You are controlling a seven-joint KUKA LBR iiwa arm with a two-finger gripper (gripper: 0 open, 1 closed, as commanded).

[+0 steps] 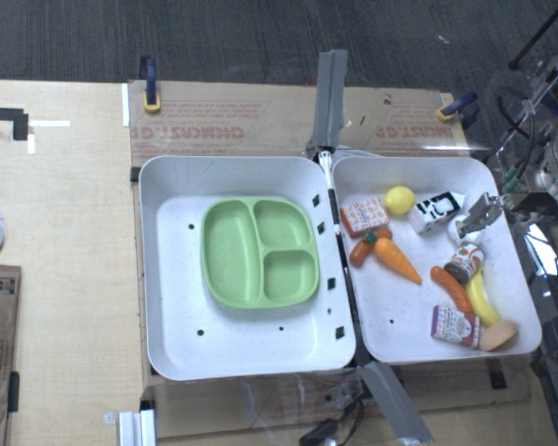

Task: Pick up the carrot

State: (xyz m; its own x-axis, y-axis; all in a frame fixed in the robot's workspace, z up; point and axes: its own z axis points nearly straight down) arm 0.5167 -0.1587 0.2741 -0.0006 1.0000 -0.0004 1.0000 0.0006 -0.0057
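Tool at the right bin's upper right edge, carrot loose in the bin.
The tool (481,214) sits over the right bin (405,342); its opening cannot be told, and nothing visibly sits in it. The carrot (396,259) lies left of it, mid-bin, beside a lemon (400,200); a green plate (259,251) fills the left bin (167,342).

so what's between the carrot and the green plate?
In the camera view: the bin walls and bare white floor separate the carrot from the green plate.
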